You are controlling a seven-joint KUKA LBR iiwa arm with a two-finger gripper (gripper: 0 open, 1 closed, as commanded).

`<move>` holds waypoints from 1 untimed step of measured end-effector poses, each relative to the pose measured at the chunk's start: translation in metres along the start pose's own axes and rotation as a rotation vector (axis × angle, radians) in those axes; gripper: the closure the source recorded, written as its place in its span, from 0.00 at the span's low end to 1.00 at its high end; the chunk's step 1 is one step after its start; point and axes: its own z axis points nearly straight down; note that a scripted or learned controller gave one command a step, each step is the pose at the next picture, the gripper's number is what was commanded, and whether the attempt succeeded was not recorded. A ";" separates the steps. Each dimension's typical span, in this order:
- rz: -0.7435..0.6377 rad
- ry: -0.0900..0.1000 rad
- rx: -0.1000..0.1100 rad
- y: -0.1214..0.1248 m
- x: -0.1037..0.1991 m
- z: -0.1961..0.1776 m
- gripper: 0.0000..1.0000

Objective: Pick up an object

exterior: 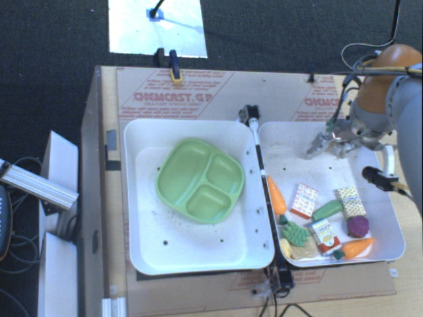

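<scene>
**Fingers spread above right bin, toys not yet taken**

The gripper (332, 144) is seen over the upper part of the right bin (396, 243), its fingers spread and nothing between them; the toy foods are heaped well apart from it, at the bin's near end; a purple ball (357, 226), a green pod (327, 210) and a small carton (305, 201) are judged light, stiff and somewhat slick; the carton's flat sides would be gripped most surely; the left bin (132, 177) carries a green tray (200, 180).
</scene>
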 end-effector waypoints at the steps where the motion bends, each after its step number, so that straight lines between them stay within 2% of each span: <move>1: -0.002 -0.004 -0.020 -0.021 -0.013 -0.003 0.00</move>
